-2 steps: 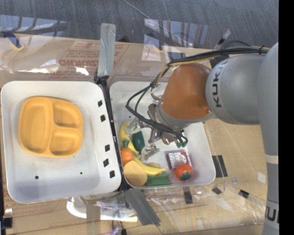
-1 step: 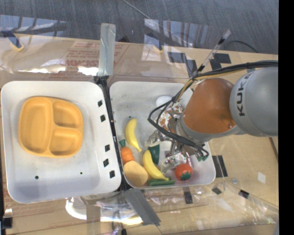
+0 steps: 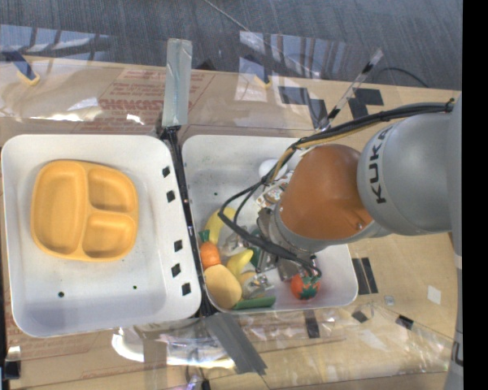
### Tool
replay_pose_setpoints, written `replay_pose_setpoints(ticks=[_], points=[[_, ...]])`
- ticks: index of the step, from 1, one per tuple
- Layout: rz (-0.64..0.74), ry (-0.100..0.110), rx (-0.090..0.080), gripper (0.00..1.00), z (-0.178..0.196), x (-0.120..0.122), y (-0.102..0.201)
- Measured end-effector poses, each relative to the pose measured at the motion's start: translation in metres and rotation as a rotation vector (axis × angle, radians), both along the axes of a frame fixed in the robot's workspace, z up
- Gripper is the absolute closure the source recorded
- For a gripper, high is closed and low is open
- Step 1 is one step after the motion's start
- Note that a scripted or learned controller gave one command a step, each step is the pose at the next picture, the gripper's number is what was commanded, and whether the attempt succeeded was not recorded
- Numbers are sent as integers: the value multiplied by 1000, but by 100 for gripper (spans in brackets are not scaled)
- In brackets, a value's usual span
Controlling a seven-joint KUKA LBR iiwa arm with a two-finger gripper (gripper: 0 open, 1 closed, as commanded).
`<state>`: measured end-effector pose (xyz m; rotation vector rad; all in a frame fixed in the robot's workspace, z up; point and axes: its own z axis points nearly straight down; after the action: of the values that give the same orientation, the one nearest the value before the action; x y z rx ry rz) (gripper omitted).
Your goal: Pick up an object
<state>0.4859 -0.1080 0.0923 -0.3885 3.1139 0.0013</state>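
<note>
The candidate objects sit in a cluster at the near-left corner of the right bin (image 3: 197,177): a pale yellow rounded piece (image 3: 222,285) against the bin's near wall, a small orange piece (image 3: 210,255) just above it by the left wall, a bright yellow piece (image 3: 241,260) beside that, a green piece (image 3: 257,303) lying along the near rim, and a red-orange item with a green top (image 3: 302,287) a little to the right. My gripper (image 3: 264,268) is lowered into this cluster, directly under my orange wrist band (image 3: 325,195), with the cable loom (image 3: 237,205) looping beside it. I judge the step in hand to be the descent onto a target, most likely the bright yellow piece, which lies just beside my tooling. The wrist and cables cover my fingertips, so I cannot tell how far they are spread or whether anything is between them. The next move calls for closing on one item only, then a straight lift clear of its crowded neighbours. The left bin (image 3: 32,307) carries a yellow divided tray (image 3: 84,210), well apart from the work.
</note>
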Motion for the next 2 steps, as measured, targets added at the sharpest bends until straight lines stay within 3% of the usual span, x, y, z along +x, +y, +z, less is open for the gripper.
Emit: replay_pose_setpoints(ticks=[1,2], points=[[47,0,-1,0,0,11,-7],[55,-4,-1,100,10,14,-5]])
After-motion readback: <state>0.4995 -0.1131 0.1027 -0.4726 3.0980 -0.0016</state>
